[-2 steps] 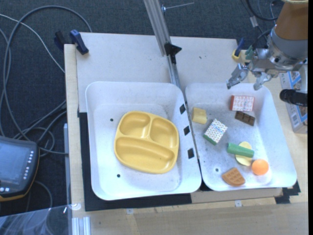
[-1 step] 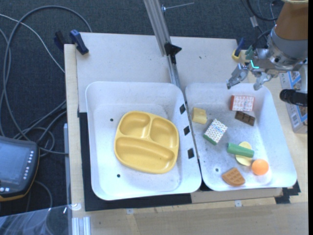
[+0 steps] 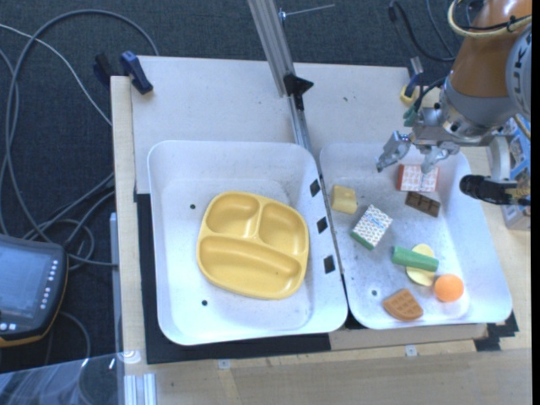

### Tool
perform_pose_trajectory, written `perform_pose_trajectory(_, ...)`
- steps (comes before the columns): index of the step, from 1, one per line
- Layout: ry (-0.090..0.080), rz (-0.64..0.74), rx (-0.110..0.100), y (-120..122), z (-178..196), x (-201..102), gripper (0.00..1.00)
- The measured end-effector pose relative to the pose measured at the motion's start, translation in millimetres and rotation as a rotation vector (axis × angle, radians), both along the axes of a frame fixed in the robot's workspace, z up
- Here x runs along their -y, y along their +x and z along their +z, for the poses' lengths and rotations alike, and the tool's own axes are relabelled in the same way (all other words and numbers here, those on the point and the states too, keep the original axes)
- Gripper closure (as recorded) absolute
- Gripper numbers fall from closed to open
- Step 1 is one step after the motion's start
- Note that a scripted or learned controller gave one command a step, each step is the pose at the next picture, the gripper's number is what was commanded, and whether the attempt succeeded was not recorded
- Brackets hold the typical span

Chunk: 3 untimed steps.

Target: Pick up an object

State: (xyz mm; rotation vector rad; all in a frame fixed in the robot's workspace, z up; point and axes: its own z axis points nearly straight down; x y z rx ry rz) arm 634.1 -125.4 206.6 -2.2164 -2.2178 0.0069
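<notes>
My gripper (image 3: 413, 157) hangs over the far part of the right bin (image 3: 485, 251), its fingers spread open. Right below its fingertips lies a small red and white box (image 3: 418, 179), which is not between the fingers. A brown chocolate bar (image 3: 423, 202) lies just in front of that box. The same bin also holds a yellow cube (image 3: 343, 199), a white and green patterned box (image 3: 372, 226), a green block (image 3: 414, 257) resting on a yellow piece, an orange ball (image 3: 449, 288) and a brown waffle (image 3: 403, 305).
The left bin (image 3: 169, 226) holds a yellow divided plate (image 3: 253, 245). A metal pole (image 3: 274, 32) slants up from the gap between the bins. A blue clamp (image 3: 135, 70) sits at the bench's far left corner. Cables lie on the floor to the left.
</notes>
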Motion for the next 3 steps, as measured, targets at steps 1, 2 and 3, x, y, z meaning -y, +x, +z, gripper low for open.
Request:
perform_pose_trajectory(1,0.0,0.001,0.001,-2,-47,-9,0.0)
perform_pose_trajectory(2,0.0,-0.001,0.0,-7,-92,-4,0.0)
perform_pose_trajectory(3,0.0,0.0,0.009,-4,-77,-5,1.0)
